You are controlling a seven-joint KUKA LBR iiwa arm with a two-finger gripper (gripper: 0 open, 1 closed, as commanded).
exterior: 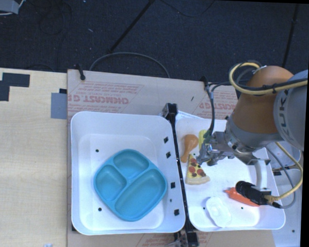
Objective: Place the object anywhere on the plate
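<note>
**Two bins, plate in the left, toys in the right**

Two white bins sit side by side on the bench. The left bin (pixel 81 142) holds a blue plate (pixel 130 184) with three compartments, lying flat near the middle. The right bin (pixel 273 219) holds the toys: a pizza slice (pixel 197 173) near the divider, a drumstick (pixel 188 146) just above it, an orange-red carrot (pixel 242 197) to the right, and a white piece (pixel 218 211) near the bin's lower edge. The arm (pixel 261 108) reaches in from the right, its orange band above the wrist, and the gripper (pixel 207 154) hangs over the right bin just beside the drumstick and above the pizza slice. Whether its claw is apart or together cannot be told; nothing is seen between the fingers. All the toys are in the right bin, well apart from the plate
</note>
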